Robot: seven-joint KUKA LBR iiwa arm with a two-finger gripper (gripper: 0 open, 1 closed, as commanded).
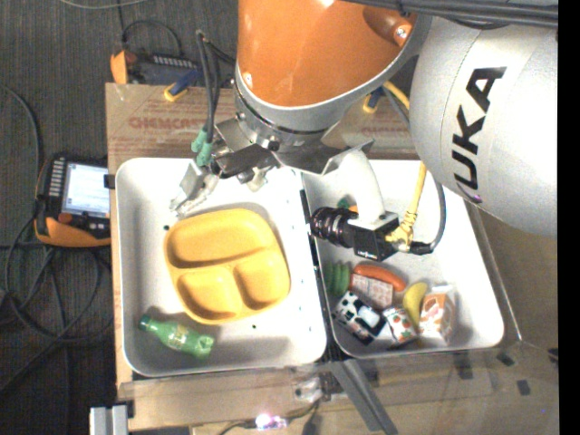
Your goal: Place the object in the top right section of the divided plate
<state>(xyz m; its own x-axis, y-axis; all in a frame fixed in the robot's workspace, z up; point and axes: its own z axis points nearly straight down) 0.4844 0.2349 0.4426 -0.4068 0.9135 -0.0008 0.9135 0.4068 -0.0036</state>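
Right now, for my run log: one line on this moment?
gripper: over left bin, at plate's top-left rim | yellow divided plate: no object inside | green bottle: below plate

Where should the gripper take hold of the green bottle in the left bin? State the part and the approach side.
Probably best across the middle of the green bottle's body, coming straight down from above. It lies on its side on the floor of the left bin, so the fingers should close across its narrow width, not along its length. The yellow divided plate lies just above it.
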